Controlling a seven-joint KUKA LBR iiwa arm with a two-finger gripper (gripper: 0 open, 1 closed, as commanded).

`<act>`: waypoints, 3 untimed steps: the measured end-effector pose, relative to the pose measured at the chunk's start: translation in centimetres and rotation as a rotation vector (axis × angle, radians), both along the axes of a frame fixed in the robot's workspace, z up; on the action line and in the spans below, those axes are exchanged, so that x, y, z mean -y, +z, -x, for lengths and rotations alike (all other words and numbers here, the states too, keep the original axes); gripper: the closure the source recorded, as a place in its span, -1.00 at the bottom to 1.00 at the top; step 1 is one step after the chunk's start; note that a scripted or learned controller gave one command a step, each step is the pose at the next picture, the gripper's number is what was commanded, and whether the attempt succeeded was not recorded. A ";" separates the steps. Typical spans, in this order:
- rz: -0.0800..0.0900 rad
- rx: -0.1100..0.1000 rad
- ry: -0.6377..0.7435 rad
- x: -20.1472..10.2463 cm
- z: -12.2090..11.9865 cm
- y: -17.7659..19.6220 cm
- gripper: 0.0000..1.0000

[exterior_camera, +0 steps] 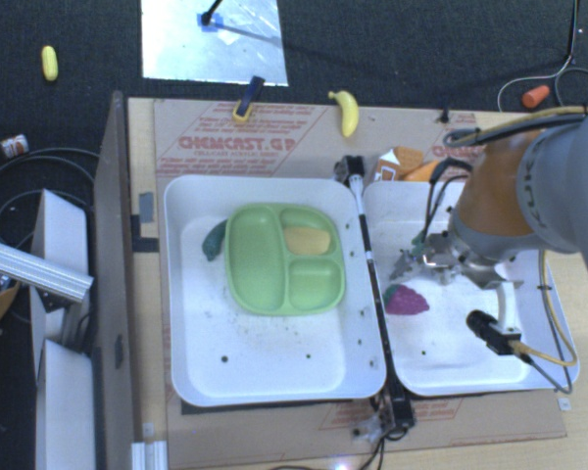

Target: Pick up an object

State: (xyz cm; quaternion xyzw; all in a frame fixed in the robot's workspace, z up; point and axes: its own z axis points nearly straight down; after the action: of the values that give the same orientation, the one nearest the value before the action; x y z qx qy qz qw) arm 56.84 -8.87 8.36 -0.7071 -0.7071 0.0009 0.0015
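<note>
The claw (417, 260) hung low in the right bin (441, 375), just above the purple lump (407, 301), apparently poised for grabbing it, though I could not tell its state.

Arm over the right bin (529, 375)
The gripper (415, 260) hangs just above a purple object (407, 301); left of that, the left bin (265, 370) holds a green divided plate (274, 272).

Grey arm (559, 189), orange band, black cable, possibly metal gripper (419, 260)
</note>
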 end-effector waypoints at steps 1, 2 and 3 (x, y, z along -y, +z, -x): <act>0.000 -0.001 -0.001 -0.2 5.5 0.0 -1.00; 0.000 0.002 -0.001 -0.1 8.3 0.1 -1.00; 0.000 0.007 0.001 -0.1 8.0 1.1 1.00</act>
State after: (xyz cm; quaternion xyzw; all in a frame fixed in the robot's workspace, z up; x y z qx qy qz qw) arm 48.80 -8.76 9.51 -0.7068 -0.7074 -0.0016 -0.0009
